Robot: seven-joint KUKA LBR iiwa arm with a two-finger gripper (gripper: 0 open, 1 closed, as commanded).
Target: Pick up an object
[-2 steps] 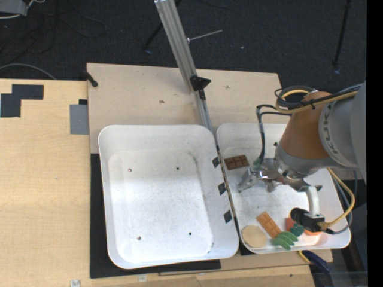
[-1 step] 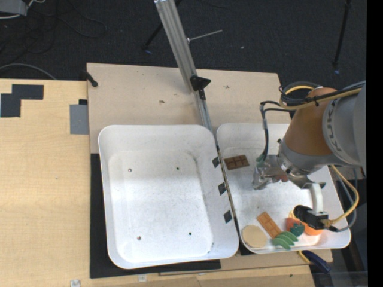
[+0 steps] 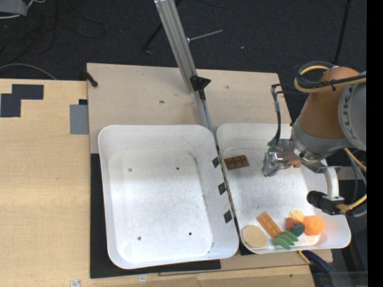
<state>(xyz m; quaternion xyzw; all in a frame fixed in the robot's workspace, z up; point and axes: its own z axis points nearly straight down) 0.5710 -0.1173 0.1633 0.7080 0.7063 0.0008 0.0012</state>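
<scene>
While the arm reaches in from the right on my feed, its claw hangs over the middle of the right bin; from this slanted angle I cannot tell the claw's state, and I see nothing between its tips. A brown chocolate-like bar lies flat on the bin floor just to the claw's left, near the divider between the bins but apart from the claw; the rest of the things sit well apart from it, bunched in the near right corner; a round beige disc lies beside an orange wafer-like piece; next to those a green leafy item, a small red piece, a yellow piece and an orange ball crowd against one another at the rim. Left bin sits alongside on the counter; a slanted metal rail rises behind both bins.
</scene>
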